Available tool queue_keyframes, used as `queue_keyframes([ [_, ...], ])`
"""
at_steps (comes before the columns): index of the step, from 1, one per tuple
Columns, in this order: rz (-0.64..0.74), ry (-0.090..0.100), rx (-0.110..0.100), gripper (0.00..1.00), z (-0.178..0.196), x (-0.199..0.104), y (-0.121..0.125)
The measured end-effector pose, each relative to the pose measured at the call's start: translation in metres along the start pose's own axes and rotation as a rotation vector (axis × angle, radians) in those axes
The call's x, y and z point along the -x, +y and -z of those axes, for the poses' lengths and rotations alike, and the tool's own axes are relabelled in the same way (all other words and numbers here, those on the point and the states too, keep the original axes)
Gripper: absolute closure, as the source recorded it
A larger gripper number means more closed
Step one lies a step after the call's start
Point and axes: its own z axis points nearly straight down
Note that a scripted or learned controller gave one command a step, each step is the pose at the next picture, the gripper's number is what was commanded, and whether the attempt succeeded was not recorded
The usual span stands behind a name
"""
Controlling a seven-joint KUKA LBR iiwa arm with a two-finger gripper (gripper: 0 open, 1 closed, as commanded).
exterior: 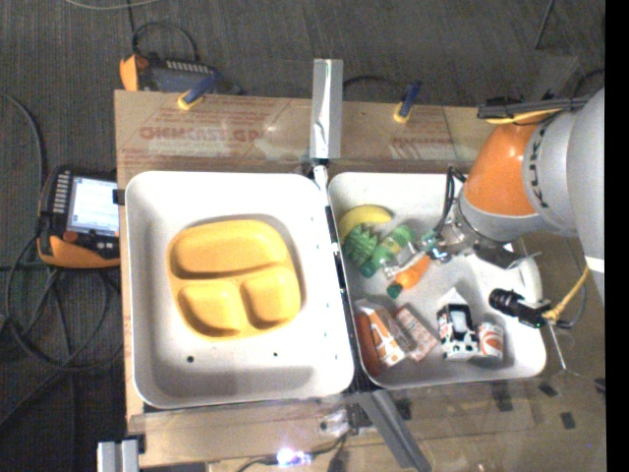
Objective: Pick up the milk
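The milk [454, 328] is a small carton with black and white patches. It stands near the front of the right bin [491, 275]. My gripper [438, 245] hangs over the middle of that bin, behind the milk and to its left, just above the top end of an orange carrot [412, 272]. A clear gap of white bin floor separates the gripper from the milk. Nothing shows between gripper and milk.
A red and white can [489, 341] touches the milk's right side. Two reddish packets [393, 334] lie to its left. A yellow fruit [364, 218] and green leafy pieces [375, 247] sit at the back left. The left bin [147, 283] holds a yellow divided tray [236, 275].
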Motion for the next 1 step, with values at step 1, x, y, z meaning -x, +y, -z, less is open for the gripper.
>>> queue_keyframes([
  [1,-0.112,0.001,-0.012,0.0,0.064,0.0518,-0.0954],
])
